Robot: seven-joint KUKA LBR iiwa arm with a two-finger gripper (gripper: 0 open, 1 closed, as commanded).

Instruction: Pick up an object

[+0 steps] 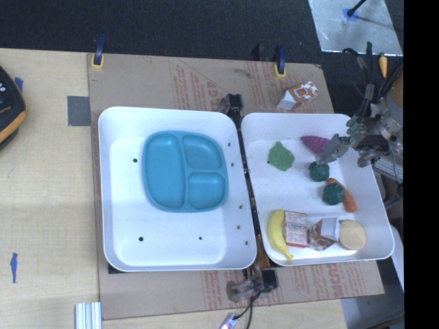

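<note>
Two white bins sit side by side on the worktop, and your fingers (pixel 328 154) hang low over the right bin (pixel 257 184); you cannot tell from this slant how wide they stand, and nothing shows between them. Just below the tips lies a dark green lump (pixel 319 171), with a purple piece (pixel 315 143) just behind them and a light green piece (pixel 280 155) off to the far side from the arm. Further toward you are a second dark green lump (pixel 334 194), a banana (pixel 276 234) and a small carton (pixel 295 228). You look to be in the approach, nothing lifted yet. Next, centre over the near lump, drop, and close. The left bin (pixel 110 184) carries a blue divided plate (pixel 184 171).
</note>
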